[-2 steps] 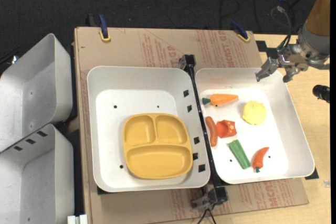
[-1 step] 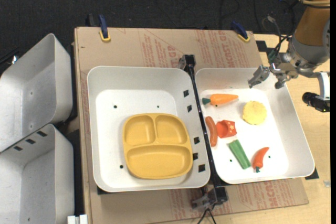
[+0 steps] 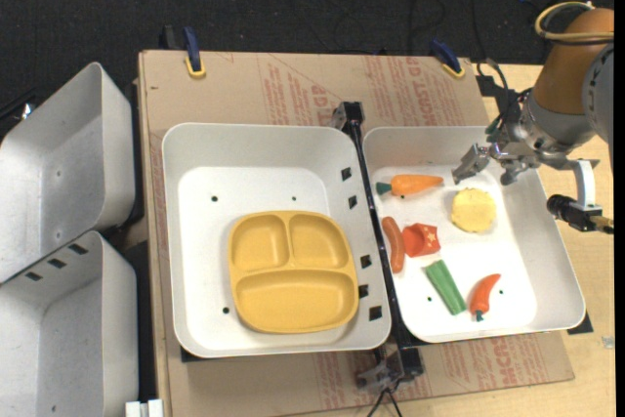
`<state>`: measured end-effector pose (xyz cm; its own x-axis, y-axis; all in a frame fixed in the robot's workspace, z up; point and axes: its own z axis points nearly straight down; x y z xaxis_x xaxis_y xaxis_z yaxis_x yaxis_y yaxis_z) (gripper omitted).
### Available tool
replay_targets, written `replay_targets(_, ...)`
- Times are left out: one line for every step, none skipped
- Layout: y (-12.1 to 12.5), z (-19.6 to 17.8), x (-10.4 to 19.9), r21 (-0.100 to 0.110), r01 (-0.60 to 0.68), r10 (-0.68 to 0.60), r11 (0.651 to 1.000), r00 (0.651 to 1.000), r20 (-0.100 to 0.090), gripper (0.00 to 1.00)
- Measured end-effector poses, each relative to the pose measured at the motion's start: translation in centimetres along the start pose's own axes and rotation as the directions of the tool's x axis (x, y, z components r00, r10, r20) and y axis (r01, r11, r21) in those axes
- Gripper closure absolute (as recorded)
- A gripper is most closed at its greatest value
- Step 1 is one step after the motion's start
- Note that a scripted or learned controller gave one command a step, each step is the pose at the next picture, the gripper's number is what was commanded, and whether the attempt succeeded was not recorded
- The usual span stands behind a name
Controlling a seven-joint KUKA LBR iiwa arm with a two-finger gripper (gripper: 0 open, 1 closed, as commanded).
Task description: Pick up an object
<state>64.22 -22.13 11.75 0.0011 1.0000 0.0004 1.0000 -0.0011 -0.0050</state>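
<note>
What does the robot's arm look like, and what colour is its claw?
The arm is chunky and rounded, grey with a big orange band above the wrist. A thin yellowish cable loops over the top of it. Its gripper is small, made of dark and silvery metal, with two thin fingers.

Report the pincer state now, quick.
Pincer: open, holding nothing, poised above the right bin near the yellow round food piece and the carrot.
</note>
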Motion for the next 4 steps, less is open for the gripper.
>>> replay_targets(0.0,2.6,0.1,-0.003,0.003,-0.003,1.0,1.0,0.001,0.0)
replay_targets(0.2,1.3,0.1,-0.009,0.004,-0.004,1.0,1.0,0.003,1.0)
replay_targets(-0.1,-3.2,0.5,-0.01,0.003,-0.003,1.0,1.0,0.002,1.0)
replay_targets(-0.6,-9.2,1.2,-0.012,0.004,-0.004,1.0,1.0,0.003,1.0)
